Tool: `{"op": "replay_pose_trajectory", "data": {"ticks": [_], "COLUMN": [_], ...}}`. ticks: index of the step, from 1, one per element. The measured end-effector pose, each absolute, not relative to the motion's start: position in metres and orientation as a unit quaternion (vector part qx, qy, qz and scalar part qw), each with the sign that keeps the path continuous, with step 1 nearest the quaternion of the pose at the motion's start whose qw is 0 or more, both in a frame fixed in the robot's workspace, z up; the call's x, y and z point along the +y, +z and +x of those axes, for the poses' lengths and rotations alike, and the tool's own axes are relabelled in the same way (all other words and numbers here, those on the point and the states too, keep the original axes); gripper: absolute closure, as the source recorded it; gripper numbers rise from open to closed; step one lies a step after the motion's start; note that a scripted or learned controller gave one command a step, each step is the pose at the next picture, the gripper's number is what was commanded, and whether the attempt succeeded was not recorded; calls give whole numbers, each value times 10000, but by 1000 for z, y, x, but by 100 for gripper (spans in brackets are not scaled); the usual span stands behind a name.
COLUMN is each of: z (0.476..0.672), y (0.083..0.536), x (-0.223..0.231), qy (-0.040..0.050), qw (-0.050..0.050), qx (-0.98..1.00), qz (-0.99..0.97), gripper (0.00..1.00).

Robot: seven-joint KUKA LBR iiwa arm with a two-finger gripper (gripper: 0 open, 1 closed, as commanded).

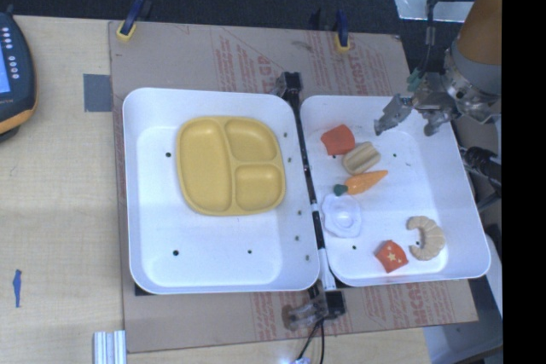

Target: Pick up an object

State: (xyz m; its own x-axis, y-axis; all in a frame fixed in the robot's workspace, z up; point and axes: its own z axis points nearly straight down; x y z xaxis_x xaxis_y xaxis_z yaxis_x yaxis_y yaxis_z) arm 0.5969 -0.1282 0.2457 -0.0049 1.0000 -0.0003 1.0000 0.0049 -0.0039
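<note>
The right bin point(444, 183) holds a red block point(338, 139), a tan bread roll point(361, 157) and an orange carrot point(366, 182) clustered together. Nearer the front lie a white egg point(343, 217), a red piece point(391, 256) and a croissant point(426, 236).

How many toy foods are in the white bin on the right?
6. Red block at the upper left, tan bread roll below it, orange carrot, white fried egg by the left wall, red strawberry piece and tan croissant at the bottom. None looks hidden.

Gripper point(413, 117) open, empty, above right bin point(452, 183) far edge. Inside bin: red block point(338, 139), bread roll point(361, 157), carrot point(365, 182), croissant point(426, 236). Yellow divided plate point(230, 164) in left bin point(153, 243).
</note>
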Motion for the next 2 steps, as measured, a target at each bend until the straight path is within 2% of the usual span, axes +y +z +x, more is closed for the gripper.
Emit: {"op": "replay_pose_trajectory", "data": {"ticks": [1,2], "z": [592,584], "y": [98,95], "x": [-132,-95], "qy": [54,4], "qw": [67,-45], "qx": [-7087,-7098], "qz": [-7054,-7044], "gripper": [0,0]}}
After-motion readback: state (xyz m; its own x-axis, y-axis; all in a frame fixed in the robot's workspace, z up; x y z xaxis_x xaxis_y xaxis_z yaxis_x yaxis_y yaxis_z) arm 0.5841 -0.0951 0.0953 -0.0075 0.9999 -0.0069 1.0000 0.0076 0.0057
